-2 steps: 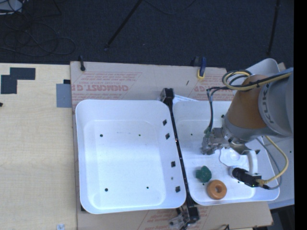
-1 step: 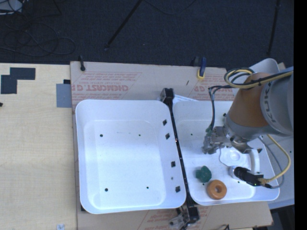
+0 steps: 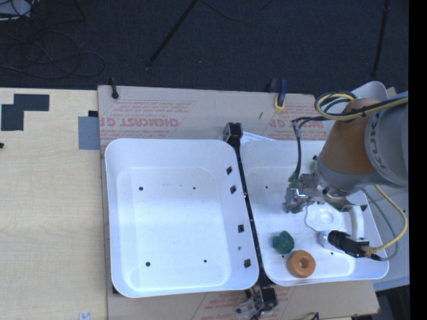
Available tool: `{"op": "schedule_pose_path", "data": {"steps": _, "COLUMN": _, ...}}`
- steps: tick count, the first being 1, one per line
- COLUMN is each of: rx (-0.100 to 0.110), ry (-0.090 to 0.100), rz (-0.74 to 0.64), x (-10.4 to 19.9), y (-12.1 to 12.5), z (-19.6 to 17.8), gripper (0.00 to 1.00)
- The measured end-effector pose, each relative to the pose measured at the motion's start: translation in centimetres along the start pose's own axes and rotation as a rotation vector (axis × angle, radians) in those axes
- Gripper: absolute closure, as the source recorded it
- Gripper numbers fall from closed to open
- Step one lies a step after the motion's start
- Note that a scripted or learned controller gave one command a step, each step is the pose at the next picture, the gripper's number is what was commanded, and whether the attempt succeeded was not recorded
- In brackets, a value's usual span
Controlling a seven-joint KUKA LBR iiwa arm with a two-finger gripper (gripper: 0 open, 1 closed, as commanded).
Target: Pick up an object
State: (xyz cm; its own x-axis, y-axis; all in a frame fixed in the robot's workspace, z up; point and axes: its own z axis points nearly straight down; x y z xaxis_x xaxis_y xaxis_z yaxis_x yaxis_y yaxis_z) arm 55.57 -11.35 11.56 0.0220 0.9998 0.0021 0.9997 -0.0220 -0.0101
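View from above of a tabletop (image 3: 47, 199) carrying 2 shallow white bins side by side on a cardboard sheet (image 3: 173, 115). The left bin (image 3: 117, 179) sits toward 9 o'clock; the right bin (image 3: 267, 159) sits toward 3 o'clock, their rims meeting along a black clip strip (image 3: 241, 199). The grey arm (image 3: 373, 145), with its orange band, enters from 3 o'clock and hangs over the right bin. The claw (image 3: 297, 197) is low above the bin floor; whether it is apart or together cannot be told. A green block (image 3: 283, 241) lies at 6 o'clock of the claw, apart from it. An orange ring (image 3: 301, 264) rests just beside the block, near the bin's 6 o'clock rim. A white disc (image 3: 322, 217) lies under the wrist.
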Motion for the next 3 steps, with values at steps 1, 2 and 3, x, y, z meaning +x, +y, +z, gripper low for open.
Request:
{"op": "schedule_pose_path", "data": {"steps": 1, "rx": 0.003, "ry": 0.001, "rz": 0.006, "x": -0.1, "y": -0.1, "z": -0.9, "gripper": 1.0}}
{"op": "schedule_pose_path", "data": {"steps": 2, "rx": 0.003, "ry": 0.001, "rz": 0.009, "x": -0.1, "y": -0.1, "z": -0.9, "gripper": 0.0}}
{"op": "schedule_pose_path", "data": {"steps": 3, "rx": -0.025, "ry": -0.003, "rz": -0.027, "x": 3.0, "y": 4.6, "z": -14.0, "gripper": 0.0}}
